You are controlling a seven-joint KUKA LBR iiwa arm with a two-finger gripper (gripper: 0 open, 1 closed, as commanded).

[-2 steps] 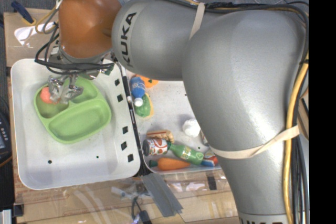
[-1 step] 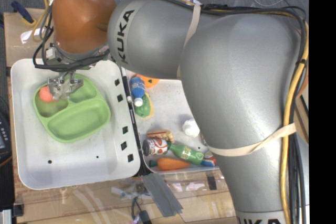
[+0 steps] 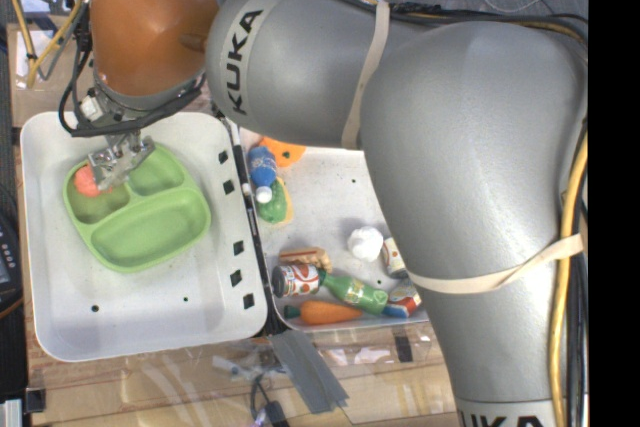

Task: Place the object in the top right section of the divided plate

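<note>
nearby, gripper (image 3: 118, 160) over divided plate (image 3: 150, 230); perhaps touching red object (image 3: 86, 181).

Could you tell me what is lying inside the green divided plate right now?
The green divided plate holds a red-orange object in its upper left section, directly beneath the gripper. The large lower section looks bare. The gripper covers part of the upper sections, so that part stays unseen.

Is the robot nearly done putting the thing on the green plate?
Close, maybe. The gripper hangs over the upper part of the green divided plate in the left bin. A red-orange object already lies in the plate's upper left section, beside the gripper. The upper right section looks bare, so that placing seems left to do. I can't tell if anything is in hand.
</note>
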